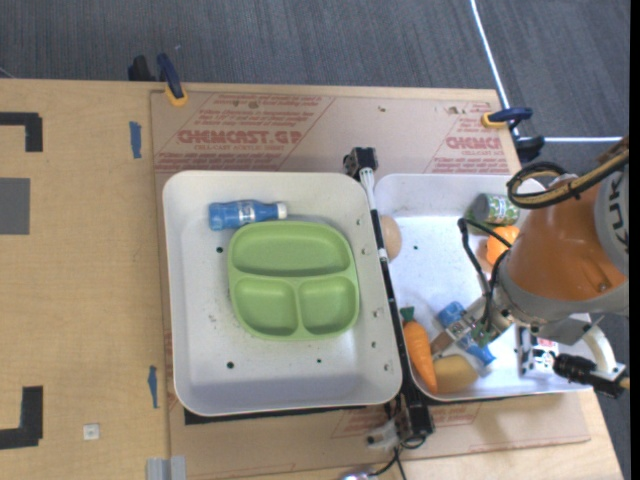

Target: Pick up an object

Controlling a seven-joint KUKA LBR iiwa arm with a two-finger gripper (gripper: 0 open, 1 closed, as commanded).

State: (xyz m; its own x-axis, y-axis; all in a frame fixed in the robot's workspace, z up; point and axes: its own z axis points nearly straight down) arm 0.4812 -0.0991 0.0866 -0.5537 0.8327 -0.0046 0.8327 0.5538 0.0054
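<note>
The pincer (pixel 462 330) is lowered into the right bin (pixel 440 200); a carrot (pixel 419 354) lies just to its left, lengthwise front-to-back. Its finger spread cannot be told.

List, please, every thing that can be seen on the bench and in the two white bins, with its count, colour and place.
shallow plastic bins: 2, white, side by side on the bench
divided plastic plate: 1, light green, middle of the left bin
small plastic bottle: 1, blue with white cap, lying behind the plate in the left bin
toy carrot: 1, orange, front left of the right bin
potato-like lump: 1, tan, beside the carrot
egg-like object: 1, beige, left edge of the right bin
can: 1, green, back of the right bin
clamps: 2, blue and orange, back corners of the board
arm: 1, grey and orange, over the right bin
gripper: 1, low in the right bin near the potato
</note>
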